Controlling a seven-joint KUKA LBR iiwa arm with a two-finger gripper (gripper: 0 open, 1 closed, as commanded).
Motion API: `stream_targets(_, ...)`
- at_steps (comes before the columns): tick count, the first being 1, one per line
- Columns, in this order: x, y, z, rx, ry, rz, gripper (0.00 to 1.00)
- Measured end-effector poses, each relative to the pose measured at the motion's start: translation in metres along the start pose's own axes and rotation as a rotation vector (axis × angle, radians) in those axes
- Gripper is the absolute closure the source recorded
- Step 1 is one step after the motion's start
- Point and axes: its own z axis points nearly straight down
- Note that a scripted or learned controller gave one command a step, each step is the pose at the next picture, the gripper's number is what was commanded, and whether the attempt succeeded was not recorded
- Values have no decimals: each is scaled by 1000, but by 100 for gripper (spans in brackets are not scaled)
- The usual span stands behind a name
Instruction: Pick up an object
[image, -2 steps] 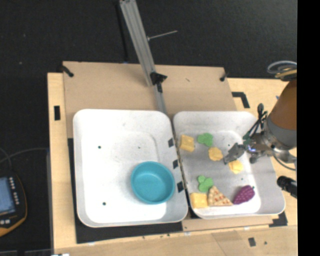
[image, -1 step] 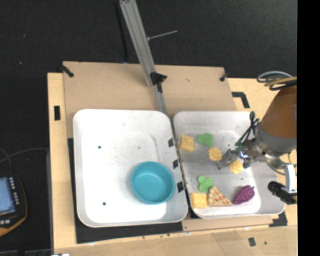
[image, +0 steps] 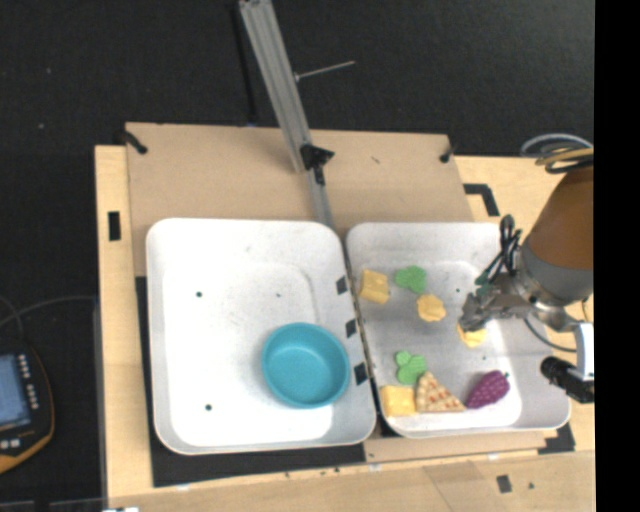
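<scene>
The gripper (image: 472, 322) sits low in the right bin (image: 455, 238), directly over a small yellow piece (image: 473, 337) (partly hidden beneath it); whether the fingers are parted or closed cannot be told. Another yellow piece (image: 431, 308) lies just left. Bare floor shows between the gripper and the bin's right wall. A purple grape bunch (image: 487, 389) lies near the front edge. The left bin (image: 240, 240) holds a blue bowl (image: 304, 364).

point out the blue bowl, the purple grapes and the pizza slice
blue bowl (image: 303, 364), camera view, on its inner floor
purple grapes (image: 487, 389), camera view, on the middle of the bunch
pizza slice (image: 436, 394), camera view, on its topping face
</scene>
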Motion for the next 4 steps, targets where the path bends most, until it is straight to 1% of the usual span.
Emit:
stream_targets(1, -5, 4, -64, -4, -1, -11, 100)
stream_targets(2, -6, 4, -35, 6, 0, -7, 100)
stream_targets(3, 54, -1, -36, 4, 2, -15, 100)
stream_targets(4, 109, -1, -53, 1, 3, -14, 100)
